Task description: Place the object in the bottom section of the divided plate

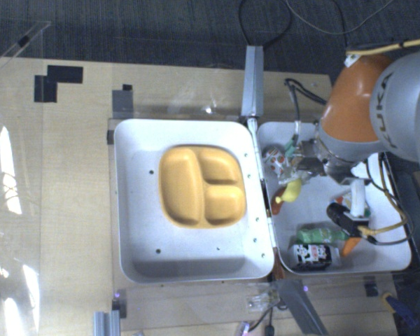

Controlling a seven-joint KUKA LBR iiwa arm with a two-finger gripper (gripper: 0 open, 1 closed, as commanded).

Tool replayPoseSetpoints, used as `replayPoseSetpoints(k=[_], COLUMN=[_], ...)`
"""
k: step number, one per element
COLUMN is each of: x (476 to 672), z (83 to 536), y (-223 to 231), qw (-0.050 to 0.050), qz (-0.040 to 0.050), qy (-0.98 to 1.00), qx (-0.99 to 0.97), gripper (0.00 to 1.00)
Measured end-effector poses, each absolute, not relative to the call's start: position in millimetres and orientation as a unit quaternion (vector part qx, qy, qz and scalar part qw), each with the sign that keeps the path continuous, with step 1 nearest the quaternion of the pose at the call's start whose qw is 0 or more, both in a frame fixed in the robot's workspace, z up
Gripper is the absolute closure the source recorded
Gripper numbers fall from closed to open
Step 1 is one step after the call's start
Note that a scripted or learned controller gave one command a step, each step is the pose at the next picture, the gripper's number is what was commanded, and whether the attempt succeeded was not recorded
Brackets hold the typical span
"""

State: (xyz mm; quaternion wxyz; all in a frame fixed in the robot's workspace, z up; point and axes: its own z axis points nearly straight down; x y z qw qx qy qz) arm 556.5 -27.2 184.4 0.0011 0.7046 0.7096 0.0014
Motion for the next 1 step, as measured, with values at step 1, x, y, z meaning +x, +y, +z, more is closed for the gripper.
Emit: replayPoseSetpoints(k=[1], x=[567.9], z=[183.4], y=[84.1], qw=[0.000], qz=[0.0007], qy=[0.687], qx=[0.726], gripper=[1.00])
